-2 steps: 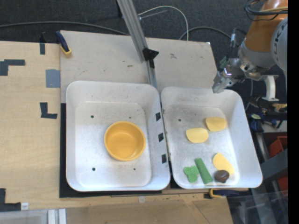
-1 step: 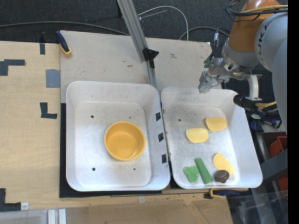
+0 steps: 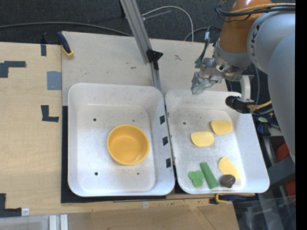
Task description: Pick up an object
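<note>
Yellow piece [image 3: 221, 127] below pincer [image 3: 198, 88], apart.

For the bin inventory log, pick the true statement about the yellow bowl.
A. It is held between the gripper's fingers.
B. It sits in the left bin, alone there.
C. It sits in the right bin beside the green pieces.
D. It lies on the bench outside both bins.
B: the yellow bowl rests on the floor of the left bin with no other item in it, while the gripper hangs over the right bin's far edge.
</note>
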`<state>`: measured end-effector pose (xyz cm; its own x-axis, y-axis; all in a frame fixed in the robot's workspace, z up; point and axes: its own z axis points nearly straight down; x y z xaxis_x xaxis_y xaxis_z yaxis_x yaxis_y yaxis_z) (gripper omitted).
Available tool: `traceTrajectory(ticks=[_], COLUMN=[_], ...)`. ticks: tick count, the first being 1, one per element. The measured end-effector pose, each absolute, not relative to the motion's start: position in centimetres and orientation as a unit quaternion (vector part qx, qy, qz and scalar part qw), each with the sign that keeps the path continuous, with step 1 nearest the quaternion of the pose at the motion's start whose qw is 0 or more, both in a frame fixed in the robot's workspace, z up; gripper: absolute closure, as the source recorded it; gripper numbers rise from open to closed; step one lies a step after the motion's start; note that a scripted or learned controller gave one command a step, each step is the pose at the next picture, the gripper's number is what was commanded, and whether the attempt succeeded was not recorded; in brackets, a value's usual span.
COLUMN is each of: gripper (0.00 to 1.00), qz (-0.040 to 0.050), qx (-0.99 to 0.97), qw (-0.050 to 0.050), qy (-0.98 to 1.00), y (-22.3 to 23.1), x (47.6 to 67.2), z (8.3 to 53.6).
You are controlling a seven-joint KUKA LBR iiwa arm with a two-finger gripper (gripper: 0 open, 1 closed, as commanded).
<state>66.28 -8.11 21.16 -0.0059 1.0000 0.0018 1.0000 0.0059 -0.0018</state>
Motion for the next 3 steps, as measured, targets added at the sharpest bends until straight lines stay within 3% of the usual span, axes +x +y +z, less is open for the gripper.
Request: traceTrajectory(ticks=[3], gripper=[1.0], qz=[0.0], qx=[-0.705], qw=[0.001], qy=[-0.709], y=[6.6], x=[66.6], z=[21.7])
